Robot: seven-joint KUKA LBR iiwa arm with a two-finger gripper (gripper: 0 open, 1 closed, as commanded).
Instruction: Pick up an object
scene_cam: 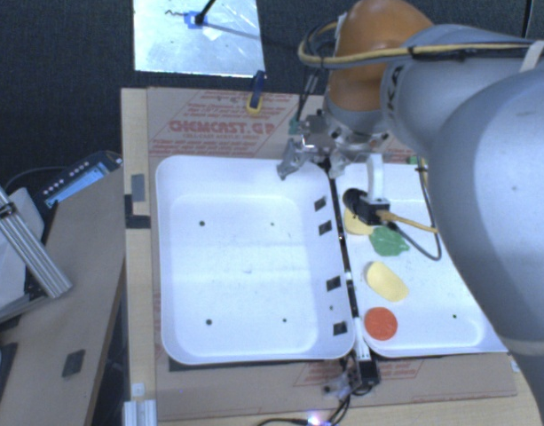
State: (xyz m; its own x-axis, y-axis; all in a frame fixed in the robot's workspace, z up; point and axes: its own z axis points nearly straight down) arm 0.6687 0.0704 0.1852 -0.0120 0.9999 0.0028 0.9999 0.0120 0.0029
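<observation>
My gripper (294,160) hangs over the far right corner of the left bin (236,327), close to the rim between the two bins. Nothing shows in its grasp. In the right bin (449,327) several small things lie in a row near the divider. A green crumpled piece (390,242) is farthest back, with a yellow piece (354,224) just left of it, partly hidden by the wrist. In front of them lies a yellow oval (386,281), and nearest the front is an orange-red disc (381,323). The big grey arm covers the right bin's far right part.
Both bins rest on a cardboard sheet (218,127) with red print. A yellow and blue clip (255,96) stands at its far edge. A shiny square plate (198,25) lies behind. Grey equipment (23,247) stands left of the bench.
</observation>
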